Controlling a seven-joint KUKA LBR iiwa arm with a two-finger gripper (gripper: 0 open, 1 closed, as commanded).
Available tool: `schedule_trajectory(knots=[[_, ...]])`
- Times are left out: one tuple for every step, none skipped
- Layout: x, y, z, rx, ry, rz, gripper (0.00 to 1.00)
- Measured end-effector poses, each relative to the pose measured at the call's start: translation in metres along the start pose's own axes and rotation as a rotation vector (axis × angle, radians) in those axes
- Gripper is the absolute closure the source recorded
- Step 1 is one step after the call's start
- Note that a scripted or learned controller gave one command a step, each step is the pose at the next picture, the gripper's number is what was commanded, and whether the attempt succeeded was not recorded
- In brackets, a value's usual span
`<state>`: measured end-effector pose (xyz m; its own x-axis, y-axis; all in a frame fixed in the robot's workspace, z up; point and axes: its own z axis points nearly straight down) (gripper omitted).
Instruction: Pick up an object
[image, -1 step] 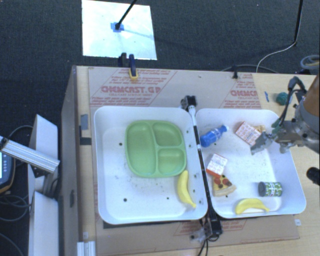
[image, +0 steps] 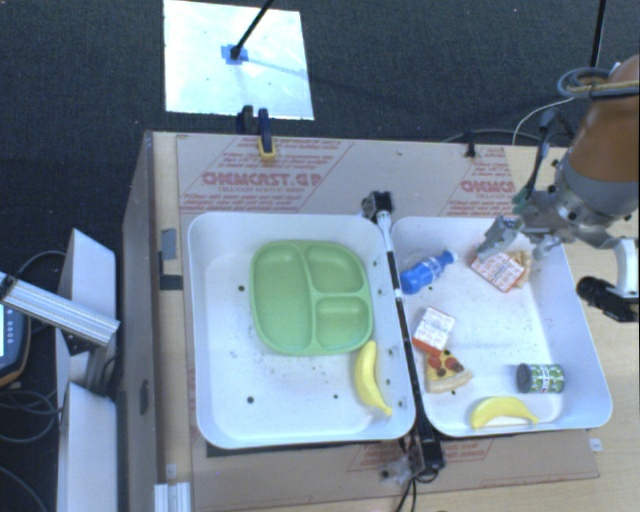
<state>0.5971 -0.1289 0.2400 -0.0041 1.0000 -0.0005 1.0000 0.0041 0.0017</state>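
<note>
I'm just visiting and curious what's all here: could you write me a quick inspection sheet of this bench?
Surface: two white bins, left bin and right bin, on a cardboard sheet.
Job's things: blue bottle, patterned packet, small card box, toy pizza slice, small can, two bananas.
Clutter: green divided plate.
Grippers: gripper above the packet.
Cables: wires by the arm.
Surroundings: dark floor.

Overhead camera (fixed) slants down onto both bins (image: 215, 330).
</note>
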Motion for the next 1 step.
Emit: schedule_trajectory(knots=[[0.0548,-0.0294,0.0530,0.002,0.001,0.000,0.00]])
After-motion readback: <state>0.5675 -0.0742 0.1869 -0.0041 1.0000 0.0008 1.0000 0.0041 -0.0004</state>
